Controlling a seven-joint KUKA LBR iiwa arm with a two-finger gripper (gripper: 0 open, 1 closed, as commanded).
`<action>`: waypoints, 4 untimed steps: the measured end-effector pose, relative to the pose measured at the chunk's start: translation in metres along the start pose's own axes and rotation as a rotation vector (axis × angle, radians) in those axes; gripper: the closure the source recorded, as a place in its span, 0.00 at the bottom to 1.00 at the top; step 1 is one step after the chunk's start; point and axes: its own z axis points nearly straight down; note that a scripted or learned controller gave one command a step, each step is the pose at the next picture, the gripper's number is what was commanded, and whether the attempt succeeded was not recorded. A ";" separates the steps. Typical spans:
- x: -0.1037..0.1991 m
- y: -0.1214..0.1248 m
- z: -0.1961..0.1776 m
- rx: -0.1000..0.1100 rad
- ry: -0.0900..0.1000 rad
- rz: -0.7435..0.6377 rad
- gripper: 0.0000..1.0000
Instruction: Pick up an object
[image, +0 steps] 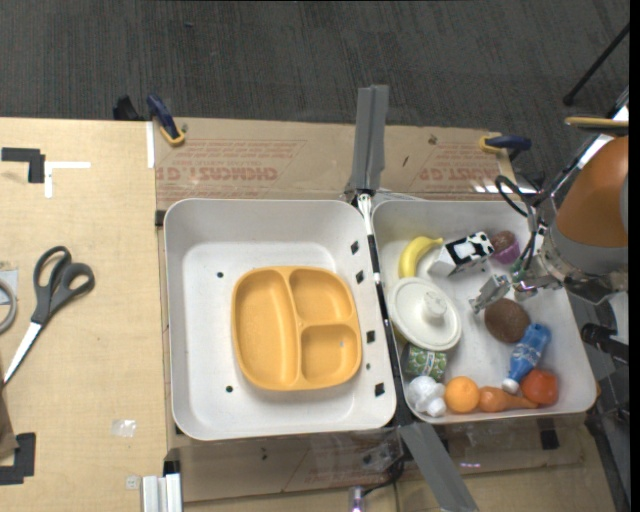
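The gripper hangs low over the right bin, in its upper middle, at the end of the grey arm whose orange band shows at the right edge. From this slant I cannot tell whether the gripper is spread or pressed together, and nothing can be seen held in it. Just below and to the right of the gripper lies a brown rounded fruit, the nearest object to it; whether the two touch is not clear. Left of the gripper sits a white round lidded dish, and under that dish a green-patterned cup. Above and left of the gripper a black-and-white toy cow stands beside a yellow banana; straight above the gripper is a small purple item. Below the brown fruit a blue bottle lies tilted. Along the bin's near wall are a white toy, an orange, a small orange piece and a red-orange fruit. Well to the left of the gripper, the left bin holds a yellow divided plate. Farther left still, scissors lie on the wooden bench.
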 end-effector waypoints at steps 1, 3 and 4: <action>-0.001 -0.073 0.001 0.001 0.005 -0.081 0.00; 0.017 -0.009 0.000 -0.001 0.000 0.012 0.00; 0.017 -0.007 -0.010 -0.004 -0.002 0.010 1.00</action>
